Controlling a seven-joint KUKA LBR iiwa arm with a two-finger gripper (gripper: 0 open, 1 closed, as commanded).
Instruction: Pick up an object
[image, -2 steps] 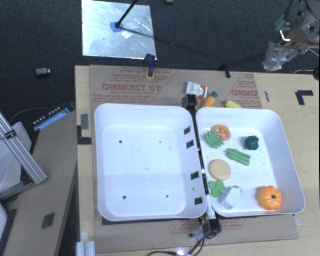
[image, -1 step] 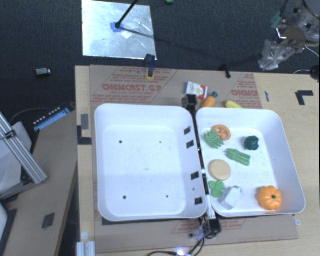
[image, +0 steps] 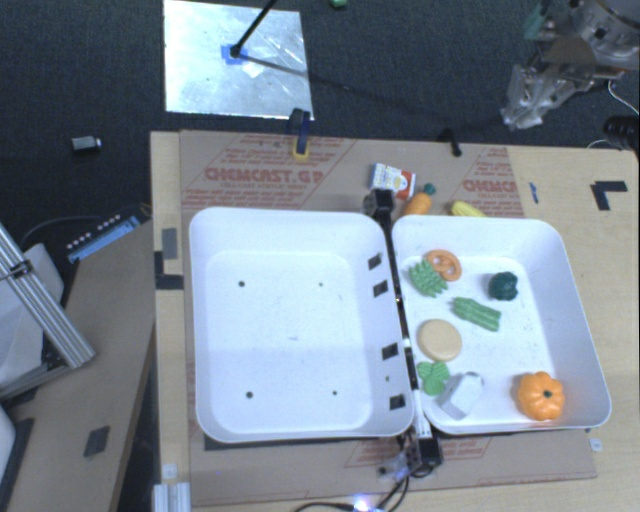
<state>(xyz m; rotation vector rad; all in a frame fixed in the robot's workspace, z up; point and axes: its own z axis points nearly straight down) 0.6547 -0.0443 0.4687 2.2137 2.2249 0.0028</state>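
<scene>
the gripper (image: 527, 100) hangs at the top right of the view, above the dark floor beyond the bench and well apart from both bins. it looks pale and blurred there, and it cannot be told whether it is wide or narrow; nothing can be seen in it.

the right bin (image: 575, 290) holds all the loose things. a pretzel (image: 443, 265) lies near its upper left, with a leafy green (image: 427, 280) touching it just below. a dark green broccoli (image: 503, 286) sits to the right of these, apart from them. a ridged green cucumber (image: 476, 313) lies tilted near the middle. below it is a round tan cookie (image: 439, 340), and under that a second small green piece (image: 434, 376) just beside a grey block (image: 460, 393) near the bin's lower edge. an orange pumpkin (image: 539, 395) stands in the lower right corner.

the left bin (image: 210, 330) lies beside it, their edges touching along the middle, where black clips run.

on the cardboard (image: 260, 170) behind the right bin rest a carrot (image: 418, 203), a yellow piece (image: 466, 210) and a small white and red carton (image: 392, 179). a yellow and blue clamp (image: 299, 132) grips the cardboard's far edge, by a shiny metal sheet (image: 238, 60) on the floor.
</scene>
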